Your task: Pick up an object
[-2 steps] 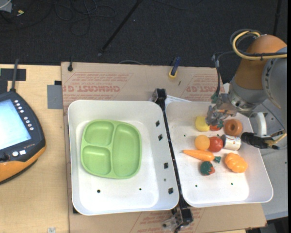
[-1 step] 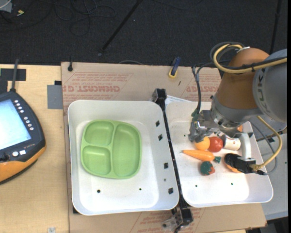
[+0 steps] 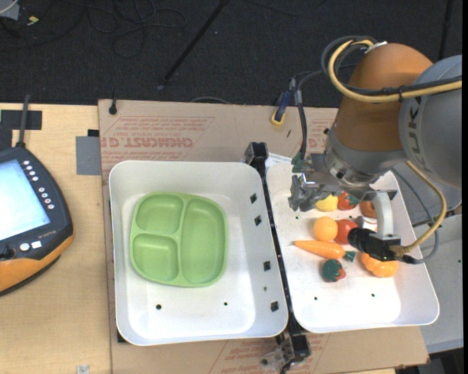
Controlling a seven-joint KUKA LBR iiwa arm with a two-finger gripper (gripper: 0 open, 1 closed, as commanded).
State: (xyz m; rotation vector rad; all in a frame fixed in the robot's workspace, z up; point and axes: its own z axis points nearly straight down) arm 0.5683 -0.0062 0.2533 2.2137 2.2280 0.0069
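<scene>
1. The things to pick lie clustered in the upper middle of the right bin (image 3: 417, 312). A carrot (image 3: 320, 248) lies nearly level, with an orange ball (image 3: 324, 228) just above it and a yellow piece (image 3: 326, 204) higher still. A small red-and-green piece (image 3: 332, 270) lies just below the carrot.
2. To the right of these, an orange piece (image 3: 381, 268) and a red piece (image 3: 345, 201) are partly covered by the robot's own parts. Their shapes are hard to make out.
3. The hand (image 3: 303, 195) sits low over the bin's upper left area, just left of the yellow piece. It is dark and seen from above, so I cannot tell whether it is apart or together, or whether it touches anything.
4. The arm (image 3: 382, 76) covers the bin's upper right corner.
5. The left bin (image 3: 125, 318), mid-frame, holds a green divided plate (image 3: 179, 238).
6. A screen pendant (image 3: 15, 209) lies on the table (image 3: 54, 318), cut off by the left edge.
</scene>
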